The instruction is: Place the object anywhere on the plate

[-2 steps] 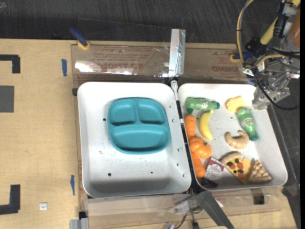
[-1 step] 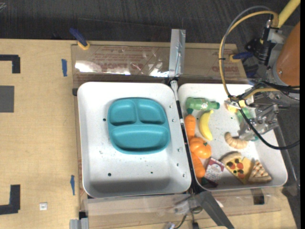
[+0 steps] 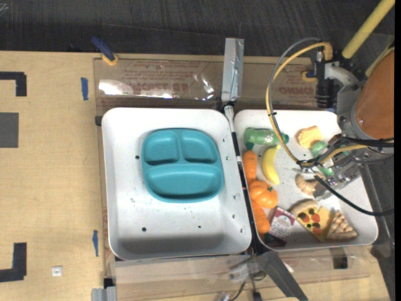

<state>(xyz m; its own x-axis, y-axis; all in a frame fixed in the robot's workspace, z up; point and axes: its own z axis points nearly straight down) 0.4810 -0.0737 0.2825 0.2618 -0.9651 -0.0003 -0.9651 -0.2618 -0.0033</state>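
From my station I see the gripper (image 3: pixel 327 171) low in the right bin (image 3: pixel 366 221), over a pale pastry (image 3: pixel 307 182); whether it grips I cannot tell. The teal plate (image 3: pixel 182 163) sits in the left bin (image 3: pixel 119 187). I would confirm a grip before lifting, then cross the divider high.

1. I have one fixed camera, mounted above the worktop (image 3: pixel 44 168) and looking down at a slant.
2. It sits far enough back to take in both white bins: the left bin (image 3: pixel 119 231) with its teal plate (image 3: pixel 182 165) near frame centre, the right bin (image 3: pixel 363 221) toward 3 o'clock.
3. The far side of the worktop lies at 12 o'clock, the near side at 6 o'clock.
4. The arm (image 3: pixel 376 99) comes into my frame from 2 o'clock.
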